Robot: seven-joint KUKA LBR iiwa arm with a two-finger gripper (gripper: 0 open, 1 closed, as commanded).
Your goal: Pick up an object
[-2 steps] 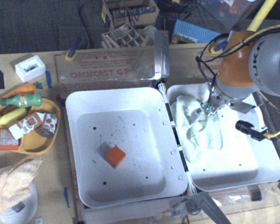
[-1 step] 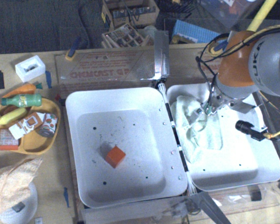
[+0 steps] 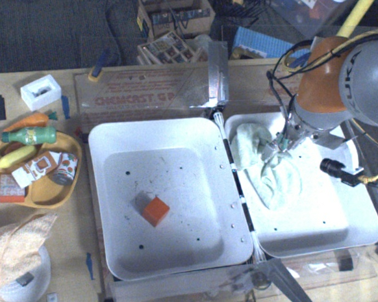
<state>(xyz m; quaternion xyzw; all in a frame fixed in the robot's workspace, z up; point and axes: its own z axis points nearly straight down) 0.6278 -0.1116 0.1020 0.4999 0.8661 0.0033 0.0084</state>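
While the small orange cube (image 3: 156, 211) sits alone in the left white bin (image 3: 110, 147), the jaws press into the crumpled pale-green cloth (image 3: 269, 173) in the right white bin (image 3: 351, 225); their spread I cannot tell.

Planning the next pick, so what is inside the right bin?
The right bin holds a crumpled pale cloth in its left half, with the end effector down at it. Anything beneath the cloth's folds is covered.
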